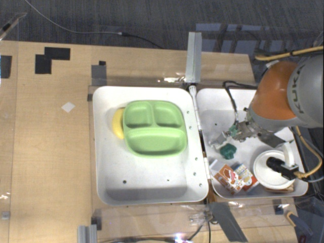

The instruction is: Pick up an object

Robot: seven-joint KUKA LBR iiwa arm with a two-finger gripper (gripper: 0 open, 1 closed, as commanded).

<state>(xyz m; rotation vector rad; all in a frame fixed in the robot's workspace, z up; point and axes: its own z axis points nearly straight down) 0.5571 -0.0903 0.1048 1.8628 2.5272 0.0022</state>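
Observation:
My gripper (236, 132) hangs low over the middle of the right bin (215, 105), on the grey arm with its orange band (273, 95) reaching in from the right. A small teal object (228, 151) lies on the bin floor just in front of and slightly left of the gripper, apart from it. An orange and white packet (234, 178) rests near the bin's front edge. In the left bin (147, 181), a green divided plate (154, 127) covers most of a yellow banana (117, 124).
A ridge (199, 135) divides the two bins. An upright metal post (193, 57) stands behind them. The wooden bench (45, 151) extends to the left with black markers at its back.

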